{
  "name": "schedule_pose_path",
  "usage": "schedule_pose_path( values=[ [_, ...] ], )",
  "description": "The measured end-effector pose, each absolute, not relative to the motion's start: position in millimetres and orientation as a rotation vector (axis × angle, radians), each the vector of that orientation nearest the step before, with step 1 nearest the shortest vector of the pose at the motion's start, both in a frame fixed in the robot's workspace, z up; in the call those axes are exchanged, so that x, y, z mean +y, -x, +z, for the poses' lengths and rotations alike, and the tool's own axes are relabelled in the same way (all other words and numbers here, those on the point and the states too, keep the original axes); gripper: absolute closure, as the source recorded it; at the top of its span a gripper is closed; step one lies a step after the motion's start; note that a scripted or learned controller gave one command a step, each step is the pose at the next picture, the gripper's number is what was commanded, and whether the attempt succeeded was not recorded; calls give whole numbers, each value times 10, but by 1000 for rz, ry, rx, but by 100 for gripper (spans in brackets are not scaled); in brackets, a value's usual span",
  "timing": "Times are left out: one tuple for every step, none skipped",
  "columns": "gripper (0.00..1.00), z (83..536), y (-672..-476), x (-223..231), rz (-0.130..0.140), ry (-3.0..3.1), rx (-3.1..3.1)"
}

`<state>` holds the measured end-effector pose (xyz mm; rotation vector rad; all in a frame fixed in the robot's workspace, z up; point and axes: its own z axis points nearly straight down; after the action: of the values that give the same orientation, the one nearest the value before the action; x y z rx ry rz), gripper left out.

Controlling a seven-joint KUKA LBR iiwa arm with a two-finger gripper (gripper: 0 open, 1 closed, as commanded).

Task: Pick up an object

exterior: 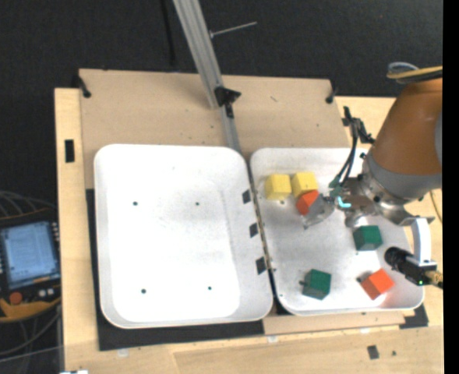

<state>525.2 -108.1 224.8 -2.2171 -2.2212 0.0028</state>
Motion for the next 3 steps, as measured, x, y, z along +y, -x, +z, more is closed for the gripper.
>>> schedule_pose_path(
  values=[
    [0,2268,-5260,-1086,-2,2224,-2221],
    [0,1661,-5317,-1119,6,2222,-2218],
    [0,1139,-5376,-1050,6,2226,-2212]
  ],
)
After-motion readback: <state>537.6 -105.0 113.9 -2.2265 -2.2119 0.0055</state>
